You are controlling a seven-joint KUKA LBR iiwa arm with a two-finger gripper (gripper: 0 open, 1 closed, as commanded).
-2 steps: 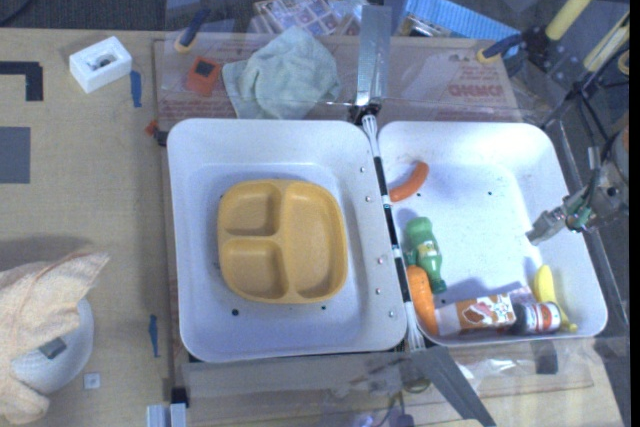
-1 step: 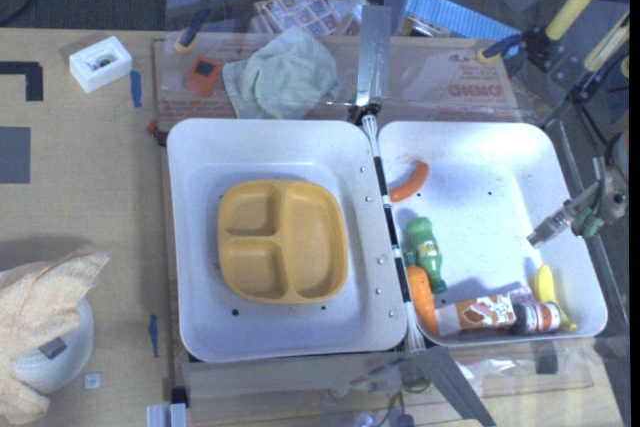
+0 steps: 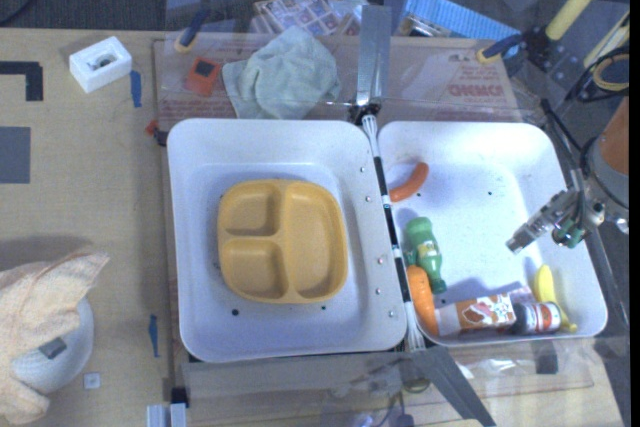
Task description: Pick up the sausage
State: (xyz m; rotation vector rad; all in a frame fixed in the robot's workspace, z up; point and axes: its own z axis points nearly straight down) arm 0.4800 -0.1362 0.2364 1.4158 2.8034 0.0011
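My gripper [image 3: 535, 230] hangs over the right bin [image 3: 520, 147], near its 3 o'clock rim. Nothing sits between the fingers. Whether they are spread or closed I cannot tell at this slant.

Nearest to me, at about 5 o'clock, lies a banana [image 3: 546, 287] against the bin's right wall. Beyond it, along the near wall, a sauce bottle [image 3: 500, 317] lies on its side, its cap end just beside the banana. Across the bin at 9 o'clock from me sits a green bottle [image 3: 424, 249], with a carrot [image 3: 421, 299] just below it against the divider.

The sausage [image 3: 409, 183] is what I want. It lies at about 10 o'clock from me, well apart, near the bin's far left corner and close to the divider. It rests at a slant, its upper end toward 1 o'clock. Nothing touches it, and the green bottle is near but clear of it.

As I judge it, the step is the approach. I should cross the bin high, pass over the green bottle, and centre above the sausage's middle. I should turn my wrist so the fingers close across its short width, not along it. The divider crowds the lower end, so I should keep the left finger off that wall when I descend.

The left bin [image 3: 200, 165] holds a yellow plate [image 3: 283, 241], which is no part of this.
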